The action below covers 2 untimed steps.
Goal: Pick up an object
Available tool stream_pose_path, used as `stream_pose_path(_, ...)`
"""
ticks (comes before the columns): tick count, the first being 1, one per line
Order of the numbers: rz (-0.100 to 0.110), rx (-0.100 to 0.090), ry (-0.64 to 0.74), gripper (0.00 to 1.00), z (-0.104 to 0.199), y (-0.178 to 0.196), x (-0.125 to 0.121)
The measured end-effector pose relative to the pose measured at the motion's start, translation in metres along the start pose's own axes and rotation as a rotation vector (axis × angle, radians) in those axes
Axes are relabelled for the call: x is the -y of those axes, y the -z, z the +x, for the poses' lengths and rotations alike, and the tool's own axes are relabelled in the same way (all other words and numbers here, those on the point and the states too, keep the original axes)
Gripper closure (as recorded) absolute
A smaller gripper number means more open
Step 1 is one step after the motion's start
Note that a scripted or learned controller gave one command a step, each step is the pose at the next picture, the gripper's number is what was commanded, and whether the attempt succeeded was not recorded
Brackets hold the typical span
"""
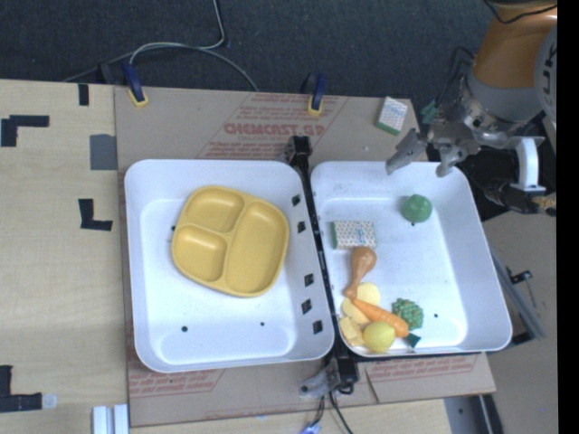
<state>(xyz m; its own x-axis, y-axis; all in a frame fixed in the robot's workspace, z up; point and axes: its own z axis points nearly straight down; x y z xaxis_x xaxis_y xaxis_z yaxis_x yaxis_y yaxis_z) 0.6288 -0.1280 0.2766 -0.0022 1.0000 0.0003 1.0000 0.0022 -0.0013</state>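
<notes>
Pincer (422, 158) hangs wide open and holds nothing, so this is the approach step; next it must descend over the green ball (416, 208) just below it.

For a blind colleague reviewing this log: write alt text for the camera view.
The open gripper hovers over the right bin's far edge, holding nothing, near a green ball. Toy food crowds that bin's near corner; the left bin holds a yellow divided plate.
</notes>
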Motion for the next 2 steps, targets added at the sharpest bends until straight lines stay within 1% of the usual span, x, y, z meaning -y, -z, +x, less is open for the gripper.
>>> stream_pose_path(1, 0.003, 0.002, -0.003, 0.00, -0.093, -0.075, -0.023)
stream_pose_path(2, -0.005, 0.003, 0.001, 0.00, -0.090, -0.189, -0.032)
